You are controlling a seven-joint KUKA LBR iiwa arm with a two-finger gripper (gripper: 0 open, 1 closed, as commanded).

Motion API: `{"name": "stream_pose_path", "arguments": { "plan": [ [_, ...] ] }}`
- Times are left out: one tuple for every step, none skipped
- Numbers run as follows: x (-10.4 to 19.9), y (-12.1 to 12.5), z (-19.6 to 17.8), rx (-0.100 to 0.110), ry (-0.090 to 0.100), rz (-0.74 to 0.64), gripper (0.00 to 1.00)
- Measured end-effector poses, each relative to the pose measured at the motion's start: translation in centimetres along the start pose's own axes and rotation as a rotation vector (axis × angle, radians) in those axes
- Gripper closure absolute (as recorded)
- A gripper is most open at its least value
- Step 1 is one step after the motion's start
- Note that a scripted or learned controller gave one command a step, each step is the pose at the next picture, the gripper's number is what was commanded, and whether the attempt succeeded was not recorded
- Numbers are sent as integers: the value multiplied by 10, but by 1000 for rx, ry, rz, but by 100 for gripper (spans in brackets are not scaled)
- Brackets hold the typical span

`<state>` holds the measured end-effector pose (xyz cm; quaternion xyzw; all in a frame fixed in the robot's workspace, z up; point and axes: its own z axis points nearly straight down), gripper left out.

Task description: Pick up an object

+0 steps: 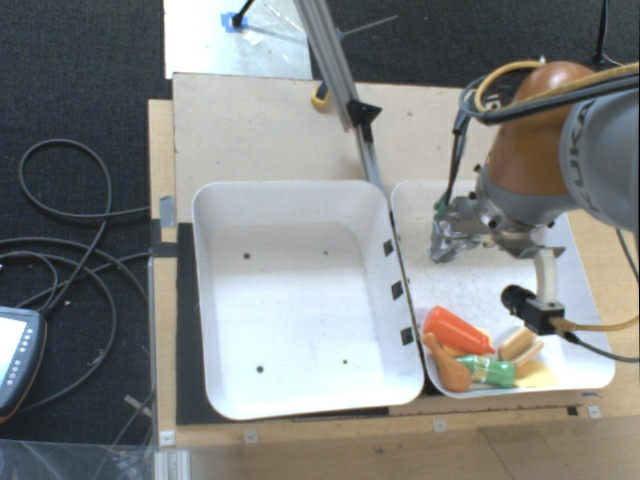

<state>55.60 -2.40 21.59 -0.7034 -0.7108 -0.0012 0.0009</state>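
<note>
Step in hand: the approach, as I judged it; nothing had been lifted yet, and the gripper [445, 246] hung over the far-left part of the right bin [590, 368], well apart from the objects.
Gripper state: cannot tell; the metal at the wrist was too small and cluttered to read.
Objects to pick: a cluster lay in the near-left corner of the right bin, against the near wall.
Orange piece [458, 330]: lay at the far side of the cluster, tilted, just beside the dividing wall.
Tan drumstick-like piece [445, 365]: lay nearest the left wall, touching or nearly touching the orange piece.
Green piece [490, 371]: lay near the near rim, between the tan piece and the bun-like piece [520, 345].
Next move: I judged it called for travel toward the near side, then a descent onto one item; the orange piece looked the most exposed.
Edges: the cluster crowded the left and near walls, leaving little finger room on those sides.
Open room: the far half of the right bin floor was bare, and the left bin [215, 268] was free of objects.
Risk: the black fitting [528, 310] and yellow cable [600, 325] hung close above the bun-like piece.
</note>
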Motion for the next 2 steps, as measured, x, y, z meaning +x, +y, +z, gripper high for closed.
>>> {"name": "stream_pose_path", "arguments": {
  "plan": [
    [59,-9,5,1,0,0,100],
    [115,-17,10,1,0,0,100]
  ]
}}
